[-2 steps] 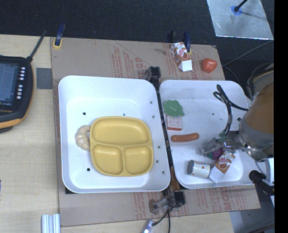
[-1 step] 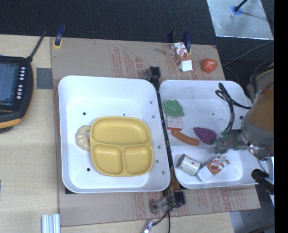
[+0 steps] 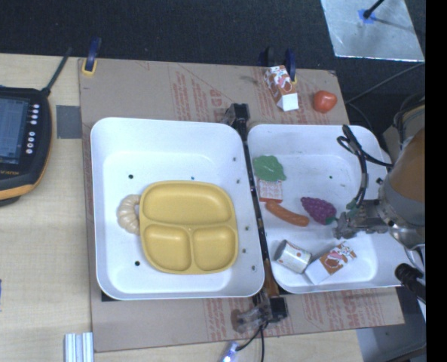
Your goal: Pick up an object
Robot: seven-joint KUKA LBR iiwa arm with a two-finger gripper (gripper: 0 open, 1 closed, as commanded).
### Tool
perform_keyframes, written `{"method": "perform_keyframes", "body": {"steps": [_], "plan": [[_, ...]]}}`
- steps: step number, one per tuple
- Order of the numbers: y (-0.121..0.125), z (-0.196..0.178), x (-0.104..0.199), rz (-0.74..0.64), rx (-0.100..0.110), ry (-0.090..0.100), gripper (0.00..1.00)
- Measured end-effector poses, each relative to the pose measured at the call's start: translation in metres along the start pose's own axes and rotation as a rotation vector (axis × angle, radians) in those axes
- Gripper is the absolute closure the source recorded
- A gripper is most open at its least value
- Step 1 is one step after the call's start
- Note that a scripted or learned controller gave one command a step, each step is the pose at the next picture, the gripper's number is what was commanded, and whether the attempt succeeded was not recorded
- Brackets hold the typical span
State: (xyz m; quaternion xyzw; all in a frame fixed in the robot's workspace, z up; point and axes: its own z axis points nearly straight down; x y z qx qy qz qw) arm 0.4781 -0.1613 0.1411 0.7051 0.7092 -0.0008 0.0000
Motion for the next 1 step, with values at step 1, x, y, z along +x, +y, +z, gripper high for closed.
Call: {"method": "perform_keyframes", "body": {"steps": [1], "plan": [[0.0119,0.0163,-0.0049,0.0,0.0,-0.001,1.0]]}}
